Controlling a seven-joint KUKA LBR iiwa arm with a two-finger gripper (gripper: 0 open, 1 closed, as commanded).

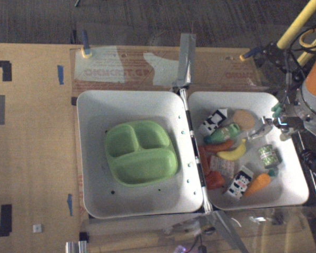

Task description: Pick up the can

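Observation:
The can [267, 155] is small, with a green and white patterned label, and lies in the right part of the right bin [292, 191]. My gripper [274, 129] hangs over that bin's right side, a little farther back than the can and apart from it. Its fingers [259, 129] are spread open with nothing between them. The grey arm with its orange band comes in from the right edge.
Around the can lie a banana [233, 152], a carrot [258, 184], two cow-patterned cartons [215, 120] [240, 182], a green bottle [225, 133], a tan round piece [245, 119] and red-orange pieces [213, 177]. The left bin [92, 141] holds a green divided plate [141, 153].

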